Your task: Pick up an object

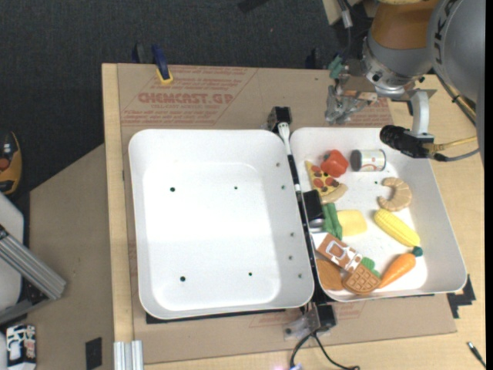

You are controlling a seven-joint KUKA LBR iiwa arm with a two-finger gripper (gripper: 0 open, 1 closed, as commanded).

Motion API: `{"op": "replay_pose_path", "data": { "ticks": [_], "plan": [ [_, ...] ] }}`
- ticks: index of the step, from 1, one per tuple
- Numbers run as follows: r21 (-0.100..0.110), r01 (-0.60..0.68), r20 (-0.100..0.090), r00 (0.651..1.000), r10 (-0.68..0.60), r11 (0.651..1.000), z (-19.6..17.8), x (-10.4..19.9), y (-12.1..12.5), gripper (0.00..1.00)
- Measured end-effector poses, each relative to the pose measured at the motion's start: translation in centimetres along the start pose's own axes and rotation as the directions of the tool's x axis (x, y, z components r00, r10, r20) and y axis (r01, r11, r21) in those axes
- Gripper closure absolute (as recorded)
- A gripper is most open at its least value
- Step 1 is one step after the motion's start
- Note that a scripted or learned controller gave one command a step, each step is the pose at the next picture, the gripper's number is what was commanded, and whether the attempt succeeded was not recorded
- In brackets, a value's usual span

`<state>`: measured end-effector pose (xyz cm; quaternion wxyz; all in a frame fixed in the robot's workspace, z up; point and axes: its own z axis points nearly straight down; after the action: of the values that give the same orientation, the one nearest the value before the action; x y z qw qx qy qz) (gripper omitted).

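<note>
Nothing lifted yet: gripper (pixel 344 108) at upper right of frame, above right white bin (pixel 447 230), finger state impossible to tell, toy foods lying unpicked.

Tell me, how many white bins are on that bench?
2. The left bin lies beside the right bin, which holds the toy food; a black strip runs between them.

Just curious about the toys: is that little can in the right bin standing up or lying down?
Lying down. The can rests on its side on the right bin floor, its round dark end facing left.
</note>
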<state>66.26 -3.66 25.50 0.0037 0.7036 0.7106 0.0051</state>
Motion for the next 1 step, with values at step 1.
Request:
{"op": "replay_pose_path", "data": {
  "ticks": [1],
  "plan": [
    [-0.008,-0.003,0.0,1.0,0.003,1.0,-20.92,6.32,-2.49,1.0]
  ]
}}
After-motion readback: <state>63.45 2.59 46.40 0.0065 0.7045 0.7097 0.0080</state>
